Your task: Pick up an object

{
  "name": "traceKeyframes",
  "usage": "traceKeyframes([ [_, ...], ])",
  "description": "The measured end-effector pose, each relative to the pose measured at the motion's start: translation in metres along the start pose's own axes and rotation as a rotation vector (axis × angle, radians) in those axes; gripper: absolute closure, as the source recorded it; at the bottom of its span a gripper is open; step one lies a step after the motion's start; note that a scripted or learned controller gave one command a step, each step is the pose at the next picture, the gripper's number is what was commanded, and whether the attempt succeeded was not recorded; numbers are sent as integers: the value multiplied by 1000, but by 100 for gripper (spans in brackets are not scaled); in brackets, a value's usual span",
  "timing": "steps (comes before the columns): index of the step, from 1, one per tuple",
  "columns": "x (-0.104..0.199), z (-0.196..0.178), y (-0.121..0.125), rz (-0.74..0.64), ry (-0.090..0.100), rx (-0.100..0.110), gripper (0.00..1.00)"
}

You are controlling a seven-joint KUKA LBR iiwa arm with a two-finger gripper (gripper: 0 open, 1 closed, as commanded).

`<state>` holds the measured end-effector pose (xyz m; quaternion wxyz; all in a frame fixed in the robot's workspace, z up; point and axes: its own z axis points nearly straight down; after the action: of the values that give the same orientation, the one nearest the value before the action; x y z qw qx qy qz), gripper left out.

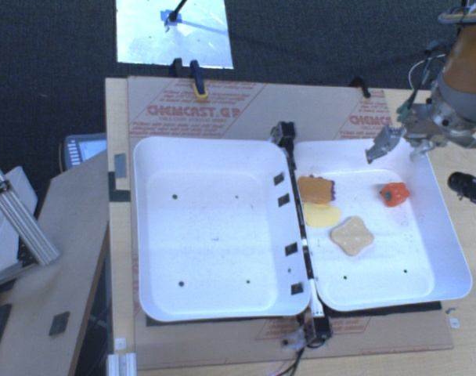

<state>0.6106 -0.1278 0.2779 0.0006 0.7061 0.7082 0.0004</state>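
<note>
Even, bright overhead light; soft img, glare on bins (214,151).

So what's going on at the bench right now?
The arm's end effector hangs over the far right corner of the right bin, holding nothing. Four items lie in that bin: an orange block, a yellow disc, a tan piece and a red piece. Nothing has been picked up yet.

Arm (465,69) cut off by right edge above the orange band.
</note>
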Motion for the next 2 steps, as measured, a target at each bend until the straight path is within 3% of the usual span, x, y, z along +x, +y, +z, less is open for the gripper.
traceKeyframes([
  [1, 0, -12, 1, -3, 0, -4, 100],
  [2, 77, -40, -81, -8, 4, -1, 100],
])
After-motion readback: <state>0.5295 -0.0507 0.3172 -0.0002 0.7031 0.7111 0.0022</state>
